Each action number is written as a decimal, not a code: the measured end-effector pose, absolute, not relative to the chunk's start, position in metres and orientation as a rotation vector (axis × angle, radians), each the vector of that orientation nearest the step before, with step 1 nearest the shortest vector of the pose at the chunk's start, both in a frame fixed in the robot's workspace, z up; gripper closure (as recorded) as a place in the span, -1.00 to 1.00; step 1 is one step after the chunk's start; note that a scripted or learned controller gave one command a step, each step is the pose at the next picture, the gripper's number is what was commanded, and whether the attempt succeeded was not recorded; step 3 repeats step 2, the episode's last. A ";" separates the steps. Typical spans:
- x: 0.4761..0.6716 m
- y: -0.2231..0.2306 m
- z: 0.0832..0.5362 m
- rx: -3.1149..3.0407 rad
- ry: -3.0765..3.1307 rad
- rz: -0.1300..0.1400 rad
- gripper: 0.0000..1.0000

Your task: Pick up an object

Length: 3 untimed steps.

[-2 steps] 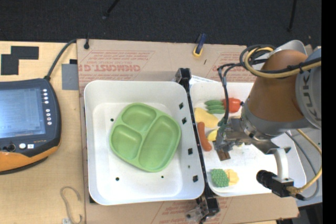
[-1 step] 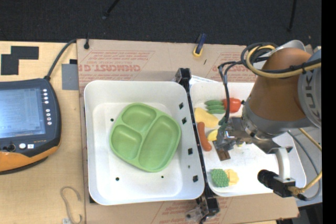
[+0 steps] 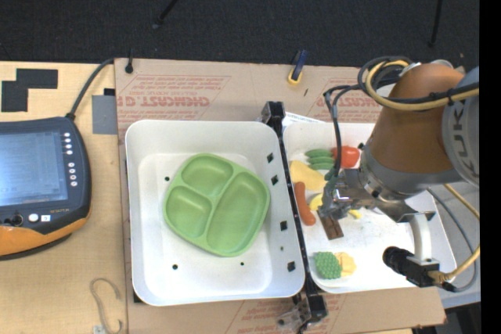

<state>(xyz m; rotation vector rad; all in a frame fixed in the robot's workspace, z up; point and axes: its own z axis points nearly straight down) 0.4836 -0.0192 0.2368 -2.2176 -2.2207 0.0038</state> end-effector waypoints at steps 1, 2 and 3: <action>0.486 -0.022 0.217 -2.219 -2.217 0.007 1.00; 0.475 -0.015 0.226 -2.217 -2.219 0.004 1.00; 0.475 -0.015 0.226 -2.217 -2.219 0.004 1.00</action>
